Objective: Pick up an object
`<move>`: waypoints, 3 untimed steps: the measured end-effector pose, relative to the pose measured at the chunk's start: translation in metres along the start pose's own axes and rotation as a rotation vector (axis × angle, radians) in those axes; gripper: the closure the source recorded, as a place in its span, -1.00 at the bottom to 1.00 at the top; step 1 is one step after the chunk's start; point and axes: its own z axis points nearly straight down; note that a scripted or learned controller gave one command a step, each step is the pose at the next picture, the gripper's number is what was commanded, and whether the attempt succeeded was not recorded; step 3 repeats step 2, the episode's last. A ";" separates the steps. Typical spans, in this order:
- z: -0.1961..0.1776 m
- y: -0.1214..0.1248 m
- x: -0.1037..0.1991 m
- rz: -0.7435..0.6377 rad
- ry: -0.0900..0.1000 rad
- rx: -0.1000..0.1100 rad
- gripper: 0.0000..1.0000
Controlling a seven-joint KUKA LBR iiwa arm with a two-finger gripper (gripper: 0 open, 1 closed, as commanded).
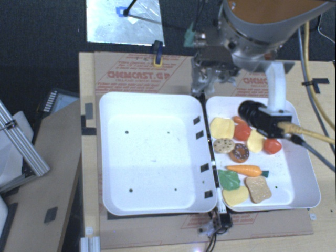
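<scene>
red print "chemcast gp" on brown protective sheet point(134, 73), just behind left bin point(113, 156); repeated print partly hidden elsewhere on sheet.

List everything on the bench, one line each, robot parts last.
bins: 2, white, side by side on the bench
toy foods: about 10, all in the right bin
carrot: 1, orange, mid right bin
bread slice: 1, tan, near front edge
cookie: 1, beige with dark chips, beside the divider
doughnut: 1, brown, right of the cookie
green piece: 1, green, below the carrot
tomato: 1, red, right side
arm: 1, grey with orange band, above the right bin
gripper: 1, at the bins' back edge
</scene>
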 end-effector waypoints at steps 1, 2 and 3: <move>0.000 0.000 0.002 -0.002 0.000 -0.001 1.00; 0.000 0.000 0.004 -0.002 0.000 0.000 1.00; 0.000 0.000 0.004 -0.002 0.000 0.000 1.00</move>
